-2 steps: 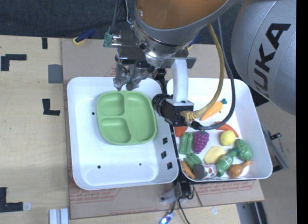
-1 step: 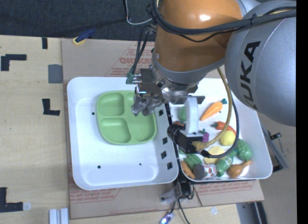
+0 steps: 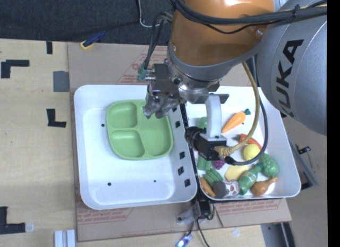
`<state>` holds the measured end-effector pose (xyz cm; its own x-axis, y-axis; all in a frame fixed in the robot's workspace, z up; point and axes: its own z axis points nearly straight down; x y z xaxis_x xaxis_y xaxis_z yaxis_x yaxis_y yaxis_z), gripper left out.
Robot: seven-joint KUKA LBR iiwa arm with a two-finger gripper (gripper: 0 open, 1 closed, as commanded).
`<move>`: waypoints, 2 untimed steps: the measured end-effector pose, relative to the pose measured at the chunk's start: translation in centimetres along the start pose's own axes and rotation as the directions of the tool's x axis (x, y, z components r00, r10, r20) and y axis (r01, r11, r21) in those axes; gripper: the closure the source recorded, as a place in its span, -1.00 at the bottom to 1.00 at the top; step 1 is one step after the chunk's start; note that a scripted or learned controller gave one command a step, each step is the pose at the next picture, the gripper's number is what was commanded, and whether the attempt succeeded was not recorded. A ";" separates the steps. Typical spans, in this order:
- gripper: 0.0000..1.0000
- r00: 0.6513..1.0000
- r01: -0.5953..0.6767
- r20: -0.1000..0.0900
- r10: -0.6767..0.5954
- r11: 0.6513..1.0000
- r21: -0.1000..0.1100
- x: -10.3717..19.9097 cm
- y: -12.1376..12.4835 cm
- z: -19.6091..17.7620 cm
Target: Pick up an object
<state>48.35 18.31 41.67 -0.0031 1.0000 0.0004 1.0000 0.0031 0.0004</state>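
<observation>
**Bench inventory: arm over the left bin, toy food in the right**

1. Gripper (image 3: 158, 106). Hangs over the upper right corner of the green tray, at about 11 o'clock from the picture's centre. The dark fingers point down and left and look close together with nothing between them, but from this angle I cannot tell whether they are apart or together. Nothing is carried.

2. Arm (image 3: 223, 23). Grey, with an orange band; enters from 3 o'clock and covers much of the upper right, hiding part of the right bin's far end.

3. Left bin (image 3: 90, 150). White, shallow. Holds one thing: a green tray (image 3: 139, 130) with three compartments, lying flat toward the bin's 12 o'clock side. Its compartments are bare.

4. Right bin (image 3: 287, 150). White, shallow, touching the left bin along a shared wall. Holds a heap of toy food gathered toward 6 o'clock: a carrot (image 3: 234, 121) at the heap's 12 o'clock, a lemon (image 3: 251, 151) near its centre, broccoli (image 3: 269, 164) at 3 o'clock, and smaller pieces packed too close to name.

5. Assessment. The likeliest things to pick sit in the right bin, well apart from the gripper. Where it hangs, only the tray lies below, and its thin raised rim gives the sole hold there.
</observation>
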 end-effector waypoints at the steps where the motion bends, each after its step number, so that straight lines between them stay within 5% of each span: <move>1: 1.00 1.000 -0.004 0.004 0.004 1.000 0.007 -2.0 -0.1 4.7; 2: 1.00 1.000 -0.008 0.007 0.008 1.000 0.016 -6.5 -0.2 18.0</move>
<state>48.13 11.77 23.63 0.0046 1.0000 -0.0062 0.9999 -0.0047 -0.0160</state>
